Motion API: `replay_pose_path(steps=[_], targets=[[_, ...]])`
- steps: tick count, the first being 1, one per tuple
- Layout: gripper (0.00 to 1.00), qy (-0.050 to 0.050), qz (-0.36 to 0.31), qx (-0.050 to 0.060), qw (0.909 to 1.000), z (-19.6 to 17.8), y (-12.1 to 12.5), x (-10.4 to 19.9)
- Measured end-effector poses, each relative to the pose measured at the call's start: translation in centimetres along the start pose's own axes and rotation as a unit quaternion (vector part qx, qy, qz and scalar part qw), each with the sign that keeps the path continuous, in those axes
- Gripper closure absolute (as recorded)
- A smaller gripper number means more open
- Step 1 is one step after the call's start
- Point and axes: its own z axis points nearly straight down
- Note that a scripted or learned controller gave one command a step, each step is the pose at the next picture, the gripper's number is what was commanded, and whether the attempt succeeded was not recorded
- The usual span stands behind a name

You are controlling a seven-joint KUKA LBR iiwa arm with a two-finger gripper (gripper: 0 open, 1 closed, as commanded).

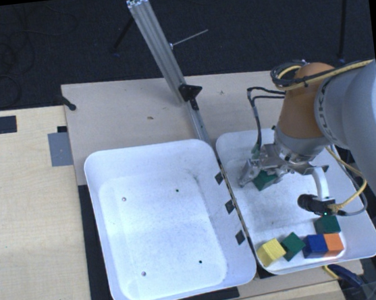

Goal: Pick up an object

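We see the grey arm (345, 103) entering from three o'clock, its orange band (300, 112) above the wrist, with the gripper (265, 176) lowered into the right bin (363, 248) near that bin's ten o'clock area. A dark green block (264, 180) sits right at the fingertips, and it appears to lie between the fingers, so we read the jaws as pinching it, though whether the block is lifted off the floor of the bin we cannot tell. Toward the bin's six o'clock edge we find a row of blocks close together: a yellow block (270, 250) at the row's nine o'clock end, then a green block (293, 245), a blue block (315, 245) and an orange block (333, 243), with a small dark green block (327, 224) just at twelve o'clock of the orange one. The left bin (101, 164) lies just beside the right one, at its nine o'clock side. A slanted aluminium bar (160, 47) rises toward twelve o'clock behind both bins.
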Motion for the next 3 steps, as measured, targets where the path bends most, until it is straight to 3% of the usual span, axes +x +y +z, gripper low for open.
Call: replay_pose_path(steps=[1, 2, 3], targets=[[1.0, 0.0, 0.0, 0.0, 1.0, -1.0, 0.1, 0.0], [1.0, -0.001, 0.001, -0.004, 1.0, -0.3, -3.1, -4.1], [1.0, 0.001, -0.004, -0.004, 1.0, -10.4, -2.1, 4.3]])
